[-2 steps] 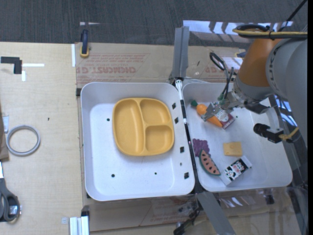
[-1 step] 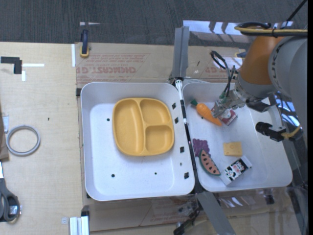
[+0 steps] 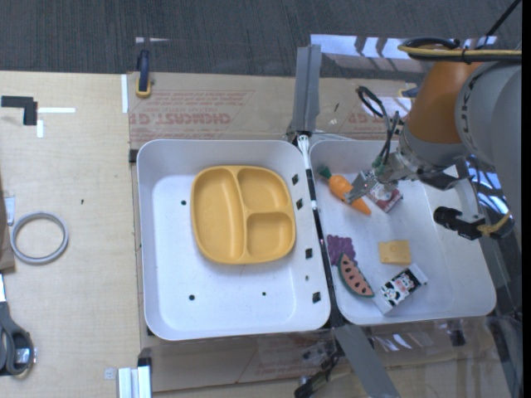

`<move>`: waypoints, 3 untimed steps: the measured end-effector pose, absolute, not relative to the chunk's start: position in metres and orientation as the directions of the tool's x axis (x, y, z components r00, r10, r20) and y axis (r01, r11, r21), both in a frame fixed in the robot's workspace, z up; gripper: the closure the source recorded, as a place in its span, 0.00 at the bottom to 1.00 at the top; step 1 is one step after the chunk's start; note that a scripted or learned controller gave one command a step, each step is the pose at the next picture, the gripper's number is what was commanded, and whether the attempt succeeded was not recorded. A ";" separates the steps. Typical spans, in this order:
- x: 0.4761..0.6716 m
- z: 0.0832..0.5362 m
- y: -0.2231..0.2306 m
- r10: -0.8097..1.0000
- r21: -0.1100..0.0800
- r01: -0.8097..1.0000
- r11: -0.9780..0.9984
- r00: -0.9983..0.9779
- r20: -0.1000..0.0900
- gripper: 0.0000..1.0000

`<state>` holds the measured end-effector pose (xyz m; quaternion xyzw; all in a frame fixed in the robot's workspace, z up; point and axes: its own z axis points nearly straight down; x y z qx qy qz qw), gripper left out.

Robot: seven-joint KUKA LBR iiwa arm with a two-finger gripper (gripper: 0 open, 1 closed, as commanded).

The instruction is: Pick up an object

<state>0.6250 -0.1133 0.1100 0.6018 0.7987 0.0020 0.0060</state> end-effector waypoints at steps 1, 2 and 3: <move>0.625 0.110 -0.113 0.961 0.010 0.961 0.276 -0.276 -0.007 0.00; 0.635 0.101 -0.144 0.992 0.008 0.992 -0.124 0.124 -0.001 0.00; 0.659 0.116 -0.110 0.842 0.000 0.842 -0.540 0.540 -0.002 0.00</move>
